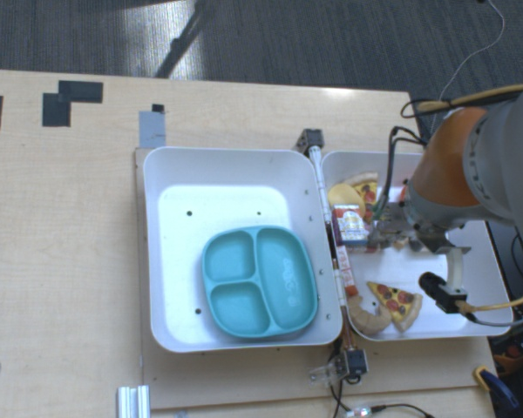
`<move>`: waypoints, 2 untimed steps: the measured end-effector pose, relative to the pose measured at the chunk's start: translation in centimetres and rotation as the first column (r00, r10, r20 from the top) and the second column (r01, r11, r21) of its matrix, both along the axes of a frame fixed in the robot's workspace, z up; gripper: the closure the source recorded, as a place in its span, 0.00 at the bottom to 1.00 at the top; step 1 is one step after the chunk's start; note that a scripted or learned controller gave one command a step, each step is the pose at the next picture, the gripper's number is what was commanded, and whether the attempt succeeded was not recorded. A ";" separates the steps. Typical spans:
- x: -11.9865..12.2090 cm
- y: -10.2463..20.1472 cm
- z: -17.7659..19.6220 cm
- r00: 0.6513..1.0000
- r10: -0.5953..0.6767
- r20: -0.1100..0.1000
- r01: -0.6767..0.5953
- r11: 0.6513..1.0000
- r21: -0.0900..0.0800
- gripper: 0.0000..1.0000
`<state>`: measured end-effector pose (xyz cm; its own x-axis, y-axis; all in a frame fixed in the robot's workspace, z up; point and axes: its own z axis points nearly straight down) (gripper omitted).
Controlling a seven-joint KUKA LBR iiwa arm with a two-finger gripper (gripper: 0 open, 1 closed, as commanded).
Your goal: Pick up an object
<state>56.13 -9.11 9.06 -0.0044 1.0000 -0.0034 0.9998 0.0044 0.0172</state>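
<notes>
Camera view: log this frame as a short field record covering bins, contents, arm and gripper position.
left bin: holds a teal divided plate with three compartments
right bin: holds toy food
pizza slice: near the front edge, beside a tan rounded piece
red and white packet: against the wall shared by the bins
yellow piece: near the back
arm: reaches in from the right, over the right bin
gripper: low beside the packet, finger state unclear
</notes>
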 end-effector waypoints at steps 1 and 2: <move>-0.1 -0.2 -0.1 1.000 -0.003 0.000 0.003 1.000 -0.003 0.00; 0.2 0.1 1.2 1.000 0.003 0.004 -0.003 1.000 0.003 1.00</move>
<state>56.31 -9.04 10.25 -0.0072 1.0000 -0.0008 0.9997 0.0072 0.0212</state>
